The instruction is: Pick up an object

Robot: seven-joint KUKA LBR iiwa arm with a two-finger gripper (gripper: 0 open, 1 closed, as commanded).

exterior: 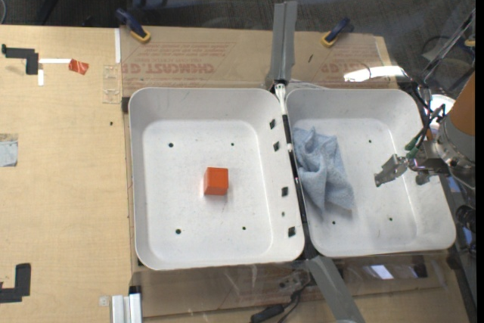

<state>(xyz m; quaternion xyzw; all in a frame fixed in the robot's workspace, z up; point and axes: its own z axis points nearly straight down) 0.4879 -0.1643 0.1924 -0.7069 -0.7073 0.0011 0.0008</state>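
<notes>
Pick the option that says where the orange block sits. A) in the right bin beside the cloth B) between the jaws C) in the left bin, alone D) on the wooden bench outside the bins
C: the orange block lies alone on the floor of the left bin, while the blue cloth lies in the right bin.

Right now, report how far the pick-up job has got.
Nothing looks picked yet. The orange block sits on the floor of the left bin, and the blue cloth lies crumpled in the right bin. The claw is over the right bin, apart from the cloth, with nothing between its tips. Reaching, gripping and lifting remain.
</notes>
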